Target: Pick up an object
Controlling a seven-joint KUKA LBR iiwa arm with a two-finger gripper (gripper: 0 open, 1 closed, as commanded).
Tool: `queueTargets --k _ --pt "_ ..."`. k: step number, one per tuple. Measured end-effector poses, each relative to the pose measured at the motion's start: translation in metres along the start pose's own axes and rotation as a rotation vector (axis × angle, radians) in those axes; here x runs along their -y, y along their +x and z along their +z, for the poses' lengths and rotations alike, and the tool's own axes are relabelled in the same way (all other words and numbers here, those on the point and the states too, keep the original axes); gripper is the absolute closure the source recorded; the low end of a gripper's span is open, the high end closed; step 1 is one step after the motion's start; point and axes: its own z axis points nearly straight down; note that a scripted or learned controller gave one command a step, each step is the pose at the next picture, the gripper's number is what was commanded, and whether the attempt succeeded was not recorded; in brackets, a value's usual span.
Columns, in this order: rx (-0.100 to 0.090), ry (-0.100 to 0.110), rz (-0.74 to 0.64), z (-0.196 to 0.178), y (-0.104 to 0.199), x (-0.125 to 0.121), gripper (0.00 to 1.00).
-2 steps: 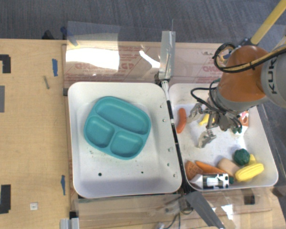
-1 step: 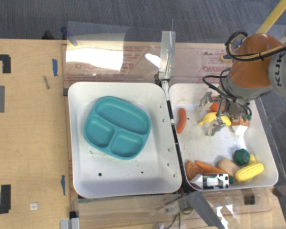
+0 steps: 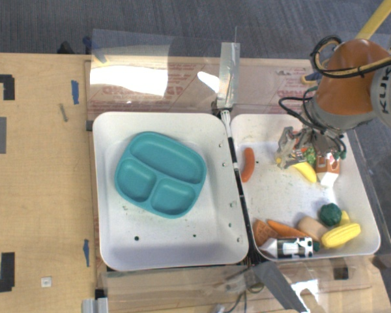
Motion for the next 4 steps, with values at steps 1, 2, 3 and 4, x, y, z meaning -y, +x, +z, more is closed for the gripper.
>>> queueTargets --k 1,2,3,4 --pt "-0.002 -0.001 0.0 0.001 0.001 0.0 0.0" --pt "-0.018 -0.008 -0.121 0.015 0.025 0.028 0.0" --pt "-0.013 -0.006 -0.186 0.011 0.129 0.0 0.0" --pt "-0.008 -0.004 -0.198 0.009 0.126 -0.059 0.0"
